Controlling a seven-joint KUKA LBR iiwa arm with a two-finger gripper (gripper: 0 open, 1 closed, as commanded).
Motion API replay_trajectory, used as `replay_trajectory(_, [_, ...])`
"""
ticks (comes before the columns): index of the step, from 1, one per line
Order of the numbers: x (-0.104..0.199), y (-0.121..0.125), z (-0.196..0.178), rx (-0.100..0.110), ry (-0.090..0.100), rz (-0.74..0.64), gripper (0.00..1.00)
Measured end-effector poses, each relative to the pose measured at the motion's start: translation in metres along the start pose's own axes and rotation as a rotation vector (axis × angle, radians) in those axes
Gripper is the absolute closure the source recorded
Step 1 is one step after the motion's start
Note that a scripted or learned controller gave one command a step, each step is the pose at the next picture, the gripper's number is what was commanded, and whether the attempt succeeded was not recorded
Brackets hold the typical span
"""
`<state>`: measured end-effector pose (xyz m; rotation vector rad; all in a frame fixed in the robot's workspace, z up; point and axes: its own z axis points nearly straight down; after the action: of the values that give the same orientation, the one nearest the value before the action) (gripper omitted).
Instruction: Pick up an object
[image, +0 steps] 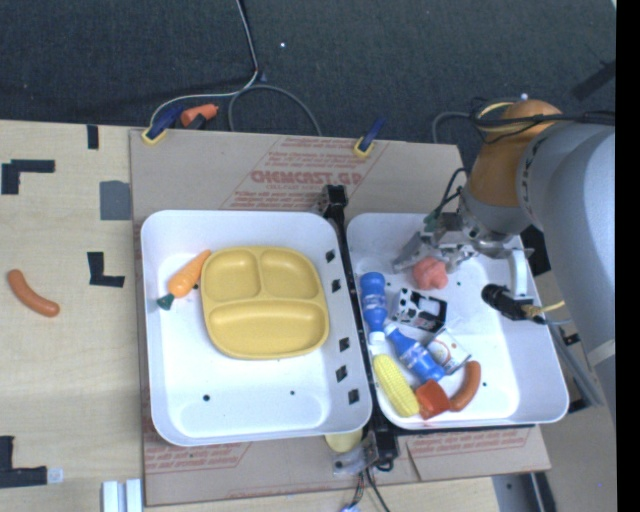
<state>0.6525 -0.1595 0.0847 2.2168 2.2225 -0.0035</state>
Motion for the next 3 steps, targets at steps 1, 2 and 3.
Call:
replay_trajectory(1, [-0.001,0.001,-0.013,-0.005,-0.001,0.001,1.00])
replay_trajectory(2, [-0.001,0.001,-0.012,-0.004,-0.001,0.001,0.00])
replay_trajectory(3, [-0.001,-0.038,-0.003,-0.007,0.000,0.001,0.00])
